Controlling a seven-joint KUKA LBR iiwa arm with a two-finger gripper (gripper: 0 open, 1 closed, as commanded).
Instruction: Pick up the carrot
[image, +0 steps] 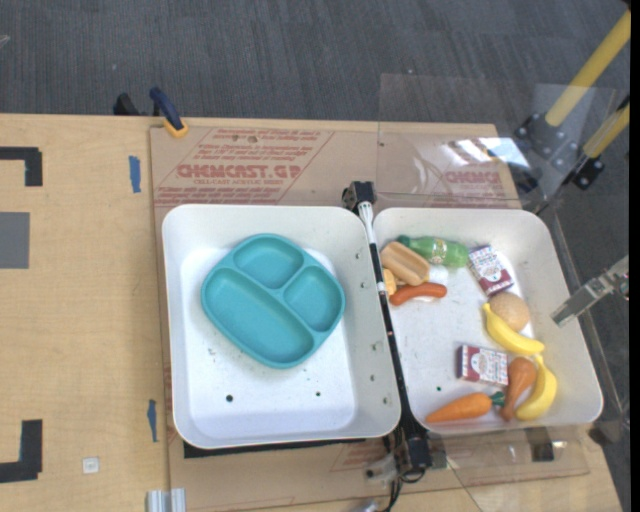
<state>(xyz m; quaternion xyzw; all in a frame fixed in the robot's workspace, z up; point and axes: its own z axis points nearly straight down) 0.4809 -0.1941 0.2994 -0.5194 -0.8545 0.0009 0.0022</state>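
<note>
The carrot (460, 408) is orange with a small green top at its right end. It lies on its side near the front wall of the right bin (440, 340). Its green end touches a second, darker orange carrot-like piece (519, 384) that leans between a red-and-white packet (483, 364) and a yellow banana (545, 392). Nothing covers the carrot, and bare bin floor lies to its left.
The right bin also holds a hot dog (405, 262), a red pepper (418, 293), a green bottle (438, 250), another packet (490, 268), a beige ball (510, 310) and a second banana (510, 335). A teal divided plate (273, 298) lies in the left bin (200, 400). A grey metal piece (595, 292) juts in at the right edge.
</note>
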